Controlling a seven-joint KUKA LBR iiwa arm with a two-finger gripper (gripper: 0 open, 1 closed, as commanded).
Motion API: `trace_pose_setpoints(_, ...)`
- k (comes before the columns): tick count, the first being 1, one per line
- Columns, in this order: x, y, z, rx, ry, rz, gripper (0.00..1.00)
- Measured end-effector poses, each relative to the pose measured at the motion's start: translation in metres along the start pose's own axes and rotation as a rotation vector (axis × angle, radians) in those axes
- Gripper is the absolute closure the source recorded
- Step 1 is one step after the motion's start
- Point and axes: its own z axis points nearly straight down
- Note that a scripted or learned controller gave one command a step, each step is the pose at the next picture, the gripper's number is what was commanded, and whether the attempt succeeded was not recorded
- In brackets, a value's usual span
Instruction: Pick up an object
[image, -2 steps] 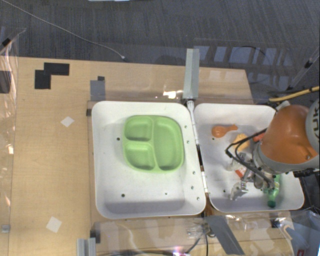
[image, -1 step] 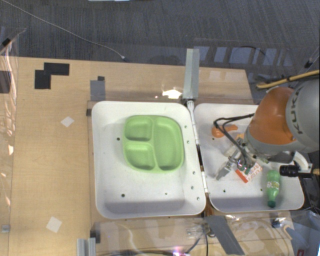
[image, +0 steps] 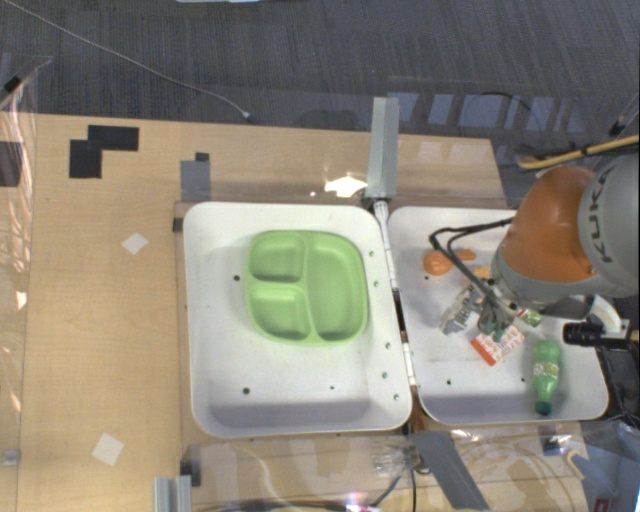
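A grey arm (image: 575, 235) with an orange band, part of "KU" lettering visible, reaches into the right bin (image: 440, 395). Its gripper (image: 480, 318) hovers unclenched, holding nothing, beside a red-and-white packet (image: 497, 345), print unreadable. Nearby lie a green bottle (image: 545, 375) and an orange object (image: 438, 262); a green divided plate (image: 305, 287) sits in the left bin (image: 215, 390).

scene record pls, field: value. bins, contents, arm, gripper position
left bin: holds a green divided plate, three compartments
right bin: holds an orange item, a red-and-white packet, a green bottle lying on its side
arm: reaches in over the right bin, orange band visible
gripper: low over the right bin, beside the packet, between the orange item and the bottle
grasp: cannot tell; nothing clearly seen in its grip
plate contents: none visible
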Motion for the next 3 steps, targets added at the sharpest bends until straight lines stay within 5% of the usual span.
trace_pose_setpoints(1,0.023,0.035,-0.083,0.011,0.018,0.387,1.0)
trace_pose_setpoints(2,0.055,0.051,-0.102,0.023,0.018,0.962,1.0)
trace_pose_setpoints(3,0.079,0.035,-0.087,0.033,0.011,1.66,1.0)
